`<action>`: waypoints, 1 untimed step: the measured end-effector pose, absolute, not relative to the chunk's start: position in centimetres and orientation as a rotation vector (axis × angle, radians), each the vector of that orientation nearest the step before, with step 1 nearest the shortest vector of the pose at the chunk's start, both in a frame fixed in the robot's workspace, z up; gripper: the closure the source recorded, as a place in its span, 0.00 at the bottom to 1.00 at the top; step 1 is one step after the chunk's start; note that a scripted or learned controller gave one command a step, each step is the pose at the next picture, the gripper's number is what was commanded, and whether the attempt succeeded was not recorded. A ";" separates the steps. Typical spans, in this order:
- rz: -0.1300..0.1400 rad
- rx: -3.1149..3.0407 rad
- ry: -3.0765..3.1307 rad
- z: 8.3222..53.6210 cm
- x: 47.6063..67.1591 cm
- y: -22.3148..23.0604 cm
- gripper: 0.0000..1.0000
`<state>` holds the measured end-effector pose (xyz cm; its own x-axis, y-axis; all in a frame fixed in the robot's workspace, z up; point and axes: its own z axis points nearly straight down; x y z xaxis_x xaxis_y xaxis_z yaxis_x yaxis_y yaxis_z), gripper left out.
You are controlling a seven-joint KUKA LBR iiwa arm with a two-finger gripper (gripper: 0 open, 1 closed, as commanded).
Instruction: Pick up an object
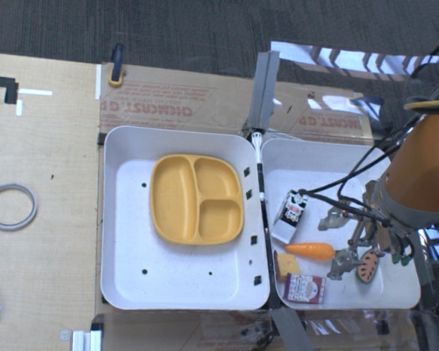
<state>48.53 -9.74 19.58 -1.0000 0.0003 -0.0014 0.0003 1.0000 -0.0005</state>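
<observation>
The metal two-finger gripper point(348, 245) hung in the right white bin point(410, 299), just beside the orange plastic carrot point(310, 251); whether spread, I cannot tell.

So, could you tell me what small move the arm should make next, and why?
Probably a short descent toward the toy carrot. The gripper sits in the right bin just beside the carrot's tip, with the watermelon slice on its other side, and nothing shows between its fingers.
</observation>
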 end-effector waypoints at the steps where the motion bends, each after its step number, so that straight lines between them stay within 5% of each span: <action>1: -0.001 0.286 3.127 16.2 52.7 -15.2 0.00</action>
